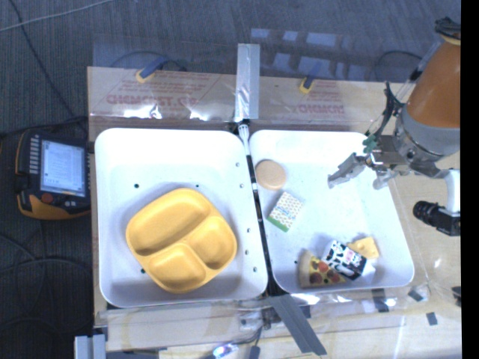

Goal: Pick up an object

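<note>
The pincer (358, 172), spread and holding nothing, hovers well right of the green-and-white box (286, 211).

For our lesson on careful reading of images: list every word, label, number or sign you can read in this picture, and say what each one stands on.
No text can be read with certainty.
Red print on the cardboard behind the bins: appears upside down, too blurred to read.
Handheld screen left of the bench: too small to read.
Small green and white box: print too small.
Black and white packet: pattern, no legible words.
</note>
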Motion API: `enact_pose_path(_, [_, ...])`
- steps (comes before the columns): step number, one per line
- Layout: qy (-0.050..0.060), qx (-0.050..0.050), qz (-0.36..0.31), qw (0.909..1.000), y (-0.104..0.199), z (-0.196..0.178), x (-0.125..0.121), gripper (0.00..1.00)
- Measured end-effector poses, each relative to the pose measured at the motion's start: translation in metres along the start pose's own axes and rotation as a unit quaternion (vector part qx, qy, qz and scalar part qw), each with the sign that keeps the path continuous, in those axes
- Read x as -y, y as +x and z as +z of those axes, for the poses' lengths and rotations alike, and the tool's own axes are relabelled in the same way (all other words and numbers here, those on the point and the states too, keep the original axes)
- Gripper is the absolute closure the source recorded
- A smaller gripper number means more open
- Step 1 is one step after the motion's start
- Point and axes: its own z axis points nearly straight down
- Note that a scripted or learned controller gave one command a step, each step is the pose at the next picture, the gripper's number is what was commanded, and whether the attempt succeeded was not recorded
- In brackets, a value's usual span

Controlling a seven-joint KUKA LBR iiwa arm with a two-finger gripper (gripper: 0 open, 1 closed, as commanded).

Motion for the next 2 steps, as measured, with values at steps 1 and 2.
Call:
enact_pose_path(1, [0.000,0.000,-0.113,0.9936,0.070,0.087,0.010,0.00])
enact_pose_path(2, [0.002,0.000,0.037,0.9993,0.120,0.088,0.042,0.00])
